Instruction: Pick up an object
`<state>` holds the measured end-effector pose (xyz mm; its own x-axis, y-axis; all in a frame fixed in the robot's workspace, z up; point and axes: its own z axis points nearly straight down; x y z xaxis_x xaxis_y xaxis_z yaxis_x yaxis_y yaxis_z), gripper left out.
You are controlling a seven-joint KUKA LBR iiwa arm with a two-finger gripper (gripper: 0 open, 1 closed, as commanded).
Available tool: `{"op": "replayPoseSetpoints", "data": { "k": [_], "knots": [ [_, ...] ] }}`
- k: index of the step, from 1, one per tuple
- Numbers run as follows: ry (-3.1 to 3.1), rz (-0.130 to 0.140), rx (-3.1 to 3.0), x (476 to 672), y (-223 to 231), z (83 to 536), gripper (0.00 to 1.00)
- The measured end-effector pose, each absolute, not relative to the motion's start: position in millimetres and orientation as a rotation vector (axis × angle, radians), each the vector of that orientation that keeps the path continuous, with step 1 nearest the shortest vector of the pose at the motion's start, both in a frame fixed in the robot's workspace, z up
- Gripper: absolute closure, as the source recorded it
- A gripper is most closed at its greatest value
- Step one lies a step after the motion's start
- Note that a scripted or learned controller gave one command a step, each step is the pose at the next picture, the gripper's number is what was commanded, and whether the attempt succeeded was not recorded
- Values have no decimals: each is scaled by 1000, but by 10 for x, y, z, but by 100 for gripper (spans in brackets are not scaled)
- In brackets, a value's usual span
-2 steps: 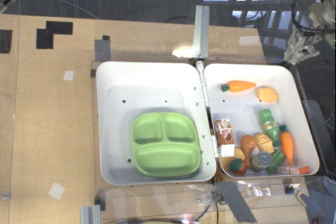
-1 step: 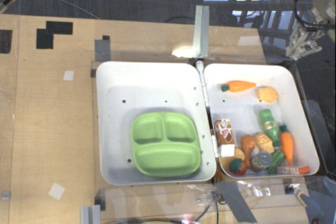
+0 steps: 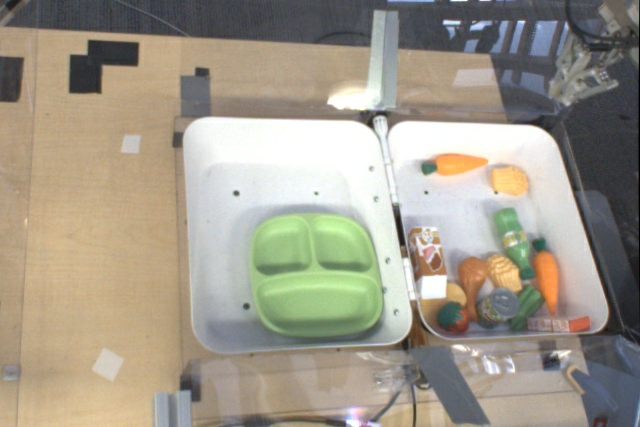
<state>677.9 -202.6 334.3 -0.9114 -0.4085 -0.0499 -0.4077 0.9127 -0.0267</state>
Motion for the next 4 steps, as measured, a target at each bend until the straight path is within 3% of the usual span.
{"op": "replayPoseSetpoints", "data": {
  "k": [1, 2, 4],
  "knots": [
    [3007, -29, -640, 6800, -2020, 3492, 100],
    [2998, -4, -908, 6706, -2039, 2859, 100],
    [2972, -22, -899, 6759, -2020, 3181, 100]
  ]
}}
